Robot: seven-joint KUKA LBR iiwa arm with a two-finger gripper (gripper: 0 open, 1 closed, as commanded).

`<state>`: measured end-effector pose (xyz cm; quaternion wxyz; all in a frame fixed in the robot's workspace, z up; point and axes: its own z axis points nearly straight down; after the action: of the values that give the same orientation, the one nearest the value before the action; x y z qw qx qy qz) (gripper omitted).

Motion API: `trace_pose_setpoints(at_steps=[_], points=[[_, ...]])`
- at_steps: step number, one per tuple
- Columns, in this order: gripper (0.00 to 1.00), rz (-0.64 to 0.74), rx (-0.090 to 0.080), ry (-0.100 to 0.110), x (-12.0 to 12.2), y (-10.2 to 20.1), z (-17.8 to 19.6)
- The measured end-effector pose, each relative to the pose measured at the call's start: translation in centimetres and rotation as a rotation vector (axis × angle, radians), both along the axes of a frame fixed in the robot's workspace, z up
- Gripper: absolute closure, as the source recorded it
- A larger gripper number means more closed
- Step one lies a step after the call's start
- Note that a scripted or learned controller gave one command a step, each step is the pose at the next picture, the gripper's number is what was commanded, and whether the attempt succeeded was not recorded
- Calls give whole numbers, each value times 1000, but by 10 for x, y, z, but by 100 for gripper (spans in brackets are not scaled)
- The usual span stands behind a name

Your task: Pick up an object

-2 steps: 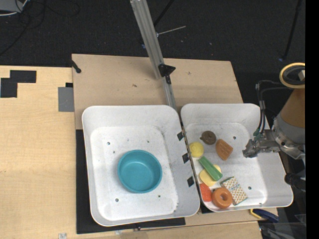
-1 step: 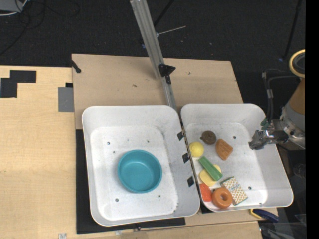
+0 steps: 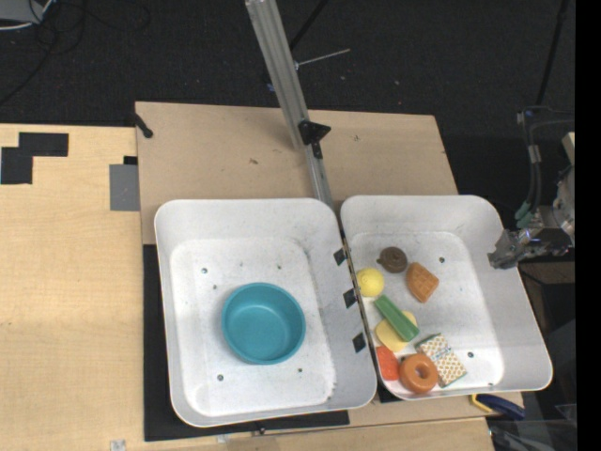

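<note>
Plainly, the task has hardly begun, judging from how things lie. The gripper (image 3: 504,252) sits at the right rim of the right bin (image 3: 441,216), at the end of what little of the arm can be seen, and it is too small and dark here to tell how its jaws stand or whether anything is caught between them; I cannot tell, and nothing recognisable shows there. All the candidate things lie to the left of the jaws and nearer the camera, gathered along the right bin's left side. Closest to the jaws is an orange waffle-like piece (image 3: 422,282), with a brown doughnut (image 3: 392,259) just beside it on its far side from the gripper. Further off from the jaws are a yellow ball (image 3: 371,283), a green stick (image 3: 396,318) lying tilted across a pale yellow piece (image 3: 386,336), a patterned square (image 3: 443,360) and an orange ring (image 3: 419,373), the last few touching or crowding one another in the bin's near corner. Well apart from the jaws, across the divide, the left bin (image 3: 188,224) holds a teal bowl (image 3: 264,322) standing upright and alone. What remains, I judge, is the whole of the work: moving in over a chosen item, descending, closing on it and lifting. The waffle-like piece or the doughnut look the likeliest picks, being nearest and clear of the crowded heap.
</note>
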<state>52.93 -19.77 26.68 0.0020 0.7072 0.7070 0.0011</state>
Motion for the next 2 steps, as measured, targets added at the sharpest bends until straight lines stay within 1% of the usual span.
trace_pose_setpoints(at_steps=[1, 2], points=[[100, 3, 2, 6, -1, 47, -15], [100, 3, 1, 5, 1, 98, -9]])
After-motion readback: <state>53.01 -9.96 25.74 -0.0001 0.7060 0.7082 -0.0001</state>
